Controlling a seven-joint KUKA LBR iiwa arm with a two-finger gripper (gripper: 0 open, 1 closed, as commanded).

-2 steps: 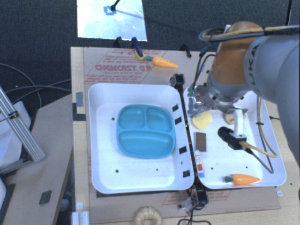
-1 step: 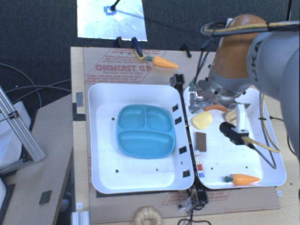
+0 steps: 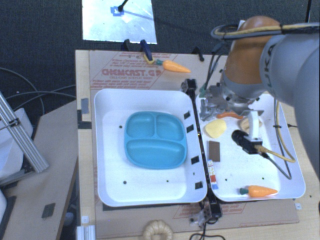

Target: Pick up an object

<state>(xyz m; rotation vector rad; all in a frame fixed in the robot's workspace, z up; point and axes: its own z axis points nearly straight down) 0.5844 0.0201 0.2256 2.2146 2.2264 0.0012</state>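
My gripper hangs over the back left part of the right bin, close to the wall between the two bins. Just right of it lies a thin orange piece. A pale yellow slice rests right below the gripper, and a small brown block lies nearer the front. A toy carrot sits at the bin's front right. A beige item is partly hidden behind the wrist hardware.
The left bin holds a blue divided plate. A second toy carrot lies on the cardboard behind the bins. A pale ring sits at the bench's front edge. The grey arm covers the right bin's back right corner.
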